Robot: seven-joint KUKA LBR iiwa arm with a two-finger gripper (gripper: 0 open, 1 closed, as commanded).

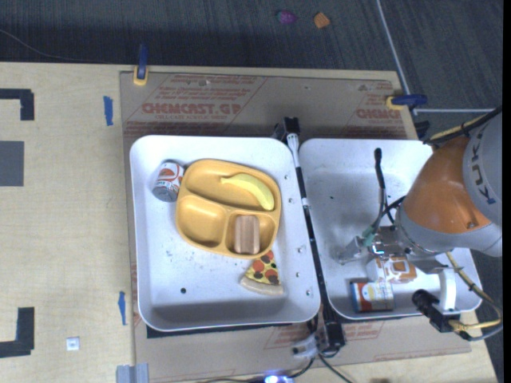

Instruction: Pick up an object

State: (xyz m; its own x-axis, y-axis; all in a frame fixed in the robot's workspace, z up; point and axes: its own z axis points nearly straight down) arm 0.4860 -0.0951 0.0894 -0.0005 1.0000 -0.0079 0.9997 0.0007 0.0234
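My gripper (361,248) hangs low over the middle of the right bin (335,174), below the orange band of the arm (447,194). Just under it, near the bin's front wall, a small bottle with an orange and white label (371,296) lies on its side. An orange and white packet (399,271) sits beside the wrist, partly hidden by it. In the left bin (152,294) a yellow divided plate (200,218) carries a banana (251,187) and a brown block (245,234). A pizza slice (263,271) lies in front of the plate and a can (167,180) at its back left.
A black cable (379,174) runs across the right bin's back half. A white tube (439,282) and a black part (431,309) of the arm hang over the front right corner. Blue and yellow clamps (407,100) hold the cardboard under the bins.
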